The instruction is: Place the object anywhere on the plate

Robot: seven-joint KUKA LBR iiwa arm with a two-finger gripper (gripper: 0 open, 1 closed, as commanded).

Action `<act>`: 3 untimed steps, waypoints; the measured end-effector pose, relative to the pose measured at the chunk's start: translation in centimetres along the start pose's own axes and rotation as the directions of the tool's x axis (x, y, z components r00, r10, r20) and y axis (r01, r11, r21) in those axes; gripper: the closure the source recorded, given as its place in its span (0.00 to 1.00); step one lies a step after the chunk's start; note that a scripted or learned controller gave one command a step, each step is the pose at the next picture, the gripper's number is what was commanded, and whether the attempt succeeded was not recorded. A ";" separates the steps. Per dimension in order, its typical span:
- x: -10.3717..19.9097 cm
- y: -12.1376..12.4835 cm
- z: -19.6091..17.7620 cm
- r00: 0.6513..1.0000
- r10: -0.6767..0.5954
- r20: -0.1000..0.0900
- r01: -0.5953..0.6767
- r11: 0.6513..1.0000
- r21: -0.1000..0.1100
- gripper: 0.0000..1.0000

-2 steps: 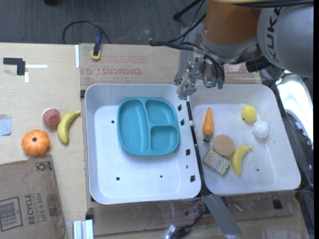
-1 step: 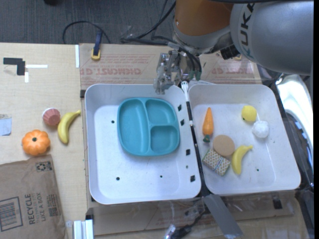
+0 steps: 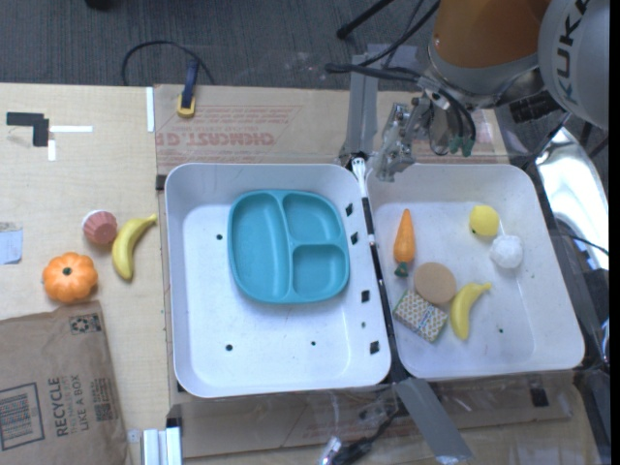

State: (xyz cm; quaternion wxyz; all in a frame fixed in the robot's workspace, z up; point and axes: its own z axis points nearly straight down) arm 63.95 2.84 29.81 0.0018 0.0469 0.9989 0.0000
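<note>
Camera view: carrot (image 3: 404, 237) below claw (image 3: 399, 153)

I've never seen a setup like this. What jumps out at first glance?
The teal divided plate catches the eye first, lying alone in the left white bin. Next comes the cluster of toy food in the right white bin: a carrot, a lemon and a banana among a few other bits. Above that bin's far edge hangs the grey arm with its orange band, its gripper pointing down near the bins' shared corner.
</note>
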 end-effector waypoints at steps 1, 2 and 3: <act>-0.8 4.9 7.6 0.995 -0.100 -0.001 0.100 0.995 -0.001 1.00; -1.1 9.6 2.5 0.987 -0.159 0.002 0.159 0.987 -0.001 1.00; -2.6 -6.5 7.7 1.000 0.031 -0.001 -0.031 1.000 0.001 1.00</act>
